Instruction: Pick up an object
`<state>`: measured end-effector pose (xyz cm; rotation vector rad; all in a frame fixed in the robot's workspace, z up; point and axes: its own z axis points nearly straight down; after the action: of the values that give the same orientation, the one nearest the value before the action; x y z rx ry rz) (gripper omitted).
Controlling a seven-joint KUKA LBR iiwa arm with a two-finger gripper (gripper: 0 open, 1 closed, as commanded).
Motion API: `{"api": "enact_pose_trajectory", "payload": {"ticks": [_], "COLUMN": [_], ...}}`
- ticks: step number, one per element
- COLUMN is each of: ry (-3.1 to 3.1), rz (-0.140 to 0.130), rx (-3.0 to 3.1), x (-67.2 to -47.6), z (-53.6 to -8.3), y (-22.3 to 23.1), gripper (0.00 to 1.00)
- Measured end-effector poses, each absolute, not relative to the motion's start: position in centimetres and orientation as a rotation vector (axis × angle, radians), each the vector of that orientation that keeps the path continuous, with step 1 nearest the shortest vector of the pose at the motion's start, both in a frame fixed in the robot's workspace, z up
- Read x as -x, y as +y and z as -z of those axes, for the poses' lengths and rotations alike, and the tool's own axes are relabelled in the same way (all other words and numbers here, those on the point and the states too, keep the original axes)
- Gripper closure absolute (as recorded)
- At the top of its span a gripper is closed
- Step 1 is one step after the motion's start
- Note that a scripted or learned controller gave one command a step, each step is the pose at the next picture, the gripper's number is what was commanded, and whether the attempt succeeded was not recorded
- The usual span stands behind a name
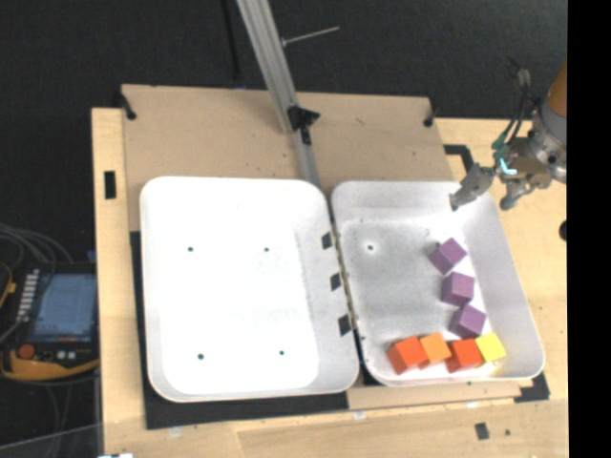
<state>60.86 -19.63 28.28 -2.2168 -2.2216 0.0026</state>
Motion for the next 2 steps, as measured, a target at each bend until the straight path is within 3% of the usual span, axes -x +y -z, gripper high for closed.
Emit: {"api": "enact_pose_trajectory", "payload": {"ticks": [1,2], "ry": [-2.227,-2.224], "rz": [-0.001,-0.007], "rx": [2.218,2.216], "x": [-60.9,-61.3], "z": [-28.6,-22.5], "y": [-19.7,-19.3], "gripper": [0.00,0.00]}}
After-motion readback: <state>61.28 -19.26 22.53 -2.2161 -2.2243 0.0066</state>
